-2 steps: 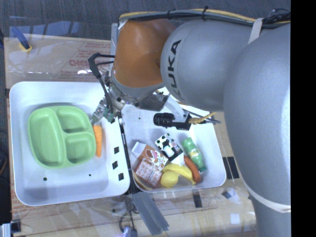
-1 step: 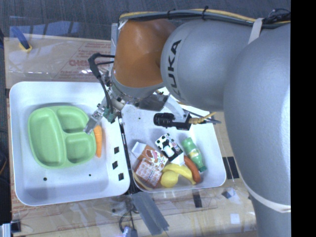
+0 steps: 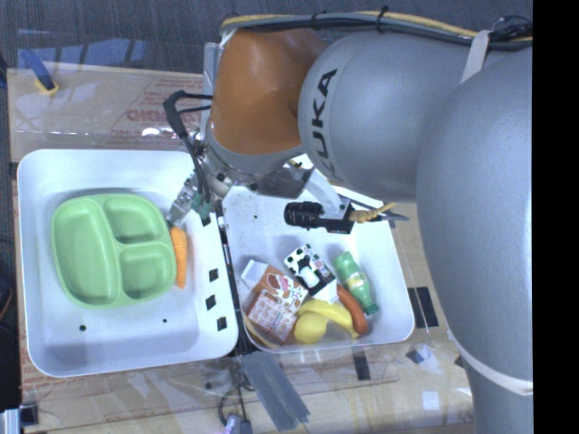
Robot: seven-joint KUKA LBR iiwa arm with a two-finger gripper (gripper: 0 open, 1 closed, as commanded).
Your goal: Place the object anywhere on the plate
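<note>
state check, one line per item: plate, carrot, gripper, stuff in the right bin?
green plate: flat in the left bin, compartments bare.
carrot: lying against the plate's right rim, outside the compartments.
gripper: just above the carrot's top end, grip unclear.
right bin: bottle, banana, snack packet, cow-patterned toy piled at its front.

We count two white bins: the left bin (image 3: 54,351) and the right bin (image 3: 398,287). In the left one we see one green plate (image 3: 90,251) with three compartments, and one carrot (image 3: 180,257) beside it. In the right one we count one black-and-white toy (image 3: 308,268), one green bottle (image 3: 353,281), one yellow banana (image 3: 318,319), one printed packet (image 3: 276,304), and one red-orange piece (image 3: 353,309) lying beside the bottle. One grey arm (image 3: 407,107) reaches over the bins.
</note>
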